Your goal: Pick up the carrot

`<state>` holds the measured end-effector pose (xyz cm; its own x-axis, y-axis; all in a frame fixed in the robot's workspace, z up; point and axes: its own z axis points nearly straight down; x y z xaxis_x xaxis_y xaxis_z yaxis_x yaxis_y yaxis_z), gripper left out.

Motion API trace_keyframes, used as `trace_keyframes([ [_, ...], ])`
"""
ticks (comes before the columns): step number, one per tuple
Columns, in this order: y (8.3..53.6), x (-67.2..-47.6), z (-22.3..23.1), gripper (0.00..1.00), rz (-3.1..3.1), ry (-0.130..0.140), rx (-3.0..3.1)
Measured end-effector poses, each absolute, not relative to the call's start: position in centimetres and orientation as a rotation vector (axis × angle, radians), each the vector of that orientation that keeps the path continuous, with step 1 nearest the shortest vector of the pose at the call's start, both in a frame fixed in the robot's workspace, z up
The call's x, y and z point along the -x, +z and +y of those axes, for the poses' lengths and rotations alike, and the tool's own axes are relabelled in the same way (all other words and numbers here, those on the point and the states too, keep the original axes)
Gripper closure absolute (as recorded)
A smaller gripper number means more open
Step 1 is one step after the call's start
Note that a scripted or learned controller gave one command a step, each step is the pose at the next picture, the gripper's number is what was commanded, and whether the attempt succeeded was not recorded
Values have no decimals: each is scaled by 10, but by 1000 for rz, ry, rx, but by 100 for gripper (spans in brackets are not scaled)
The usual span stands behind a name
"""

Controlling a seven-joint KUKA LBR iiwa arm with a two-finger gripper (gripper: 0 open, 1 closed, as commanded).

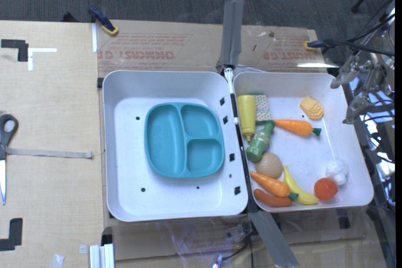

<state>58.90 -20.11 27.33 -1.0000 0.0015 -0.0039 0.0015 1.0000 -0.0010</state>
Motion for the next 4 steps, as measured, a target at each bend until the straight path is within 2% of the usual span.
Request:
trace_keyframes([
  [1,93,-583,-170,0,3123,-2,-295],
  [2,104,-585,-168,100,3119,-3,-287],
  [3,193,-640,-84,100,3135,0,42],
  [4,193,-640,-84,0,3136,0,43],
])
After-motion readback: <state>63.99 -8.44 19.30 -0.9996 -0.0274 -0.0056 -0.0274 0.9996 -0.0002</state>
